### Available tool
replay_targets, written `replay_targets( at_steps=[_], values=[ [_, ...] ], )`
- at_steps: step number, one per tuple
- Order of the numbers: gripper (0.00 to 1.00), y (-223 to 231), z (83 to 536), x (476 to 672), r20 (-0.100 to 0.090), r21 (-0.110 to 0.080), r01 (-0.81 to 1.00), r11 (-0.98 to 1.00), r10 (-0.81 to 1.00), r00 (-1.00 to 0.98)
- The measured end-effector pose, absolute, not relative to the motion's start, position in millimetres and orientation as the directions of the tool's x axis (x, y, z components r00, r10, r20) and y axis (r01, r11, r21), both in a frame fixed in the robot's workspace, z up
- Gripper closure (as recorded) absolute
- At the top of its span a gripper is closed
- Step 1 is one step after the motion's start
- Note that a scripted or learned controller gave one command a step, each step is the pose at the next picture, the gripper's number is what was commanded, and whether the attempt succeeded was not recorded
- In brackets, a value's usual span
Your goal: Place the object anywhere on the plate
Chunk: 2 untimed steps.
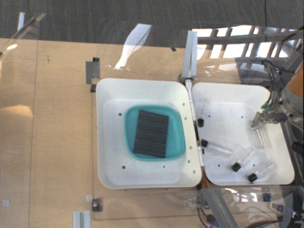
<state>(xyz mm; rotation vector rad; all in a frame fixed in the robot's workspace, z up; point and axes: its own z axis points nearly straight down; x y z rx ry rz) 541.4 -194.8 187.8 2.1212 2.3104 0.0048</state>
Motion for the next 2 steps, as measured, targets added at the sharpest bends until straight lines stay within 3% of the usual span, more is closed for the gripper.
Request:
replay_targets(
  at_steps=[1,2],
  values=[
    [1.0,-107,232,568.5,-0.004,0.009,0.958,0.286,0.958,-0.286],
    [1.0,-36,185,550.7,-0.002,0.005,0.924,0.383,0.924,-0.383]
  ],
)
